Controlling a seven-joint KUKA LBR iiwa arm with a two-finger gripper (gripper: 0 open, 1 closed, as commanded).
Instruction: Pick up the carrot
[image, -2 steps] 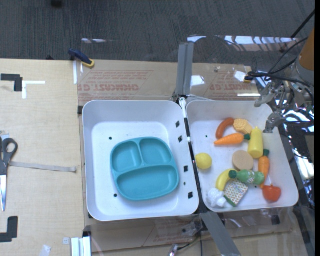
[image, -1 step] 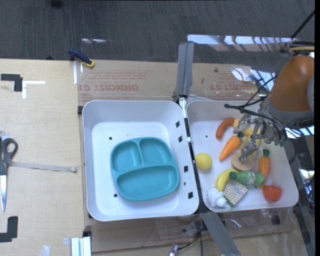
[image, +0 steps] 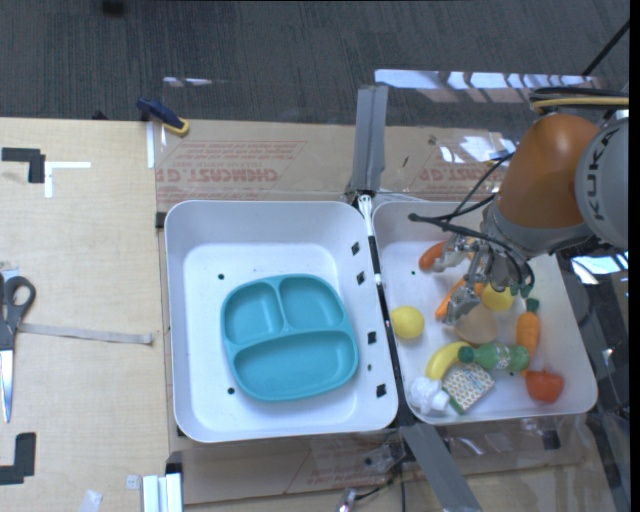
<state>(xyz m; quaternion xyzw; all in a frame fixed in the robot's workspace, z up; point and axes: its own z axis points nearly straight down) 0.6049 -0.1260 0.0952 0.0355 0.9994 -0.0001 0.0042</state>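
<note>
In the right bin (image: 575, 330), the carrot (image: 527, 331) seemingly stands lengthwise, leafy end up; jaws' state unclear.

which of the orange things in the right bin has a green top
The carrot by the right bin's right wall, with a green tip at its upper end. The other orange pieces near the gripper show no green.

The arm (image: 560, 185) reaches down into the right bin (image: 572, 400), its gripper (image: 480, 285) low among the toy food. A carrot (image: 527, 331) lies just right of it, a lemon (image: 407, 322) to the left. The left bin (image: 190, 330) holds a blue divided plate (image: 288, 337).
</note>
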